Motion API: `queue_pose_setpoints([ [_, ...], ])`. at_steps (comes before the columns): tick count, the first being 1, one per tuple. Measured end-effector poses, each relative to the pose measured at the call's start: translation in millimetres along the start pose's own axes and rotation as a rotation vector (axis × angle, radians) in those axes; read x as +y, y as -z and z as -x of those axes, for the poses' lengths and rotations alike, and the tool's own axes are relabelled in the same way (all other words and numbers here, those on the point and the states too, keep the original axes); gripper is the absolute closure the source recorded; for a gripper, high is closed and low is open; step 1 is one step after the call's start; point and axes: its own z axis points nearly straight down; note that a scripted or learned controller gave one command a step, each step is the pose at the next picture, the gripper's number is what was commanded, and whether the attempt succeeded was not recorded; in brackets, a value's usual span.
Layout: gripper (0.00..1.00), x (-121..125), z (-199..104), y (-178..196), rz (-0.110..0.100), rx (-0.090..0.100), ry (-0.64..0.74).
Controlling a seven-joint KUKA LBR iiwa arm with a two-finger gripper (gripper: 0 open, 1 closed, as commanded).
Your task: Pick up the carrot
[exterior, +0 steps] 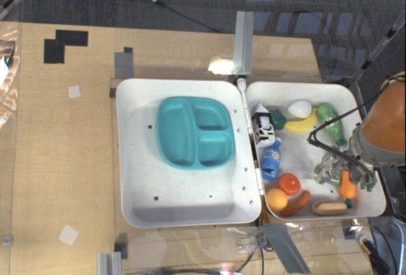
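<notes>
The carrot (347,189) is a small orange piece with a green end. It lies at the right side of the right bin (365,207), near the bin's front corner. My gripper (338,172) hangs low over the bin, directly at the carrot's upper left and overlapping it in the view. The grey wrist and its orange band (387,121) come in from the right and hide the bin's right rim. Whether the carrot is between the jaws is not visible.
The right bin also holds a white egg (299,108), a banana (302,125), a green bottle (330,121), a black-and-white bottle (263,128), a blue bottle (271,160), a red tomato (289,183), an orange (276,199) and a sausage (330,208). A teal divided plate (193,131) sits in the left bin (136,198).
</notes>
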Motion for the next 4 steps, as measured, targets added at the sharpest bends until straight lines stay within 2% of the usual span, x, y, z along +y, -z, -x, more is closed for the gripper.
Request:
queue_pose_setpoints([
  [1, 1.00, 46, -10, 53, 0.000, 0.015, -0.254],
  [2, 1.00, 20, -10, -12, 0.003, 0.012, -0.046],
  [3, 1.00, 81, -14, -11, 0.004, 0.002, 0.333],
  [4, 1.00, 35, 76, -6, 0.003, 0.012, 0.399],
])
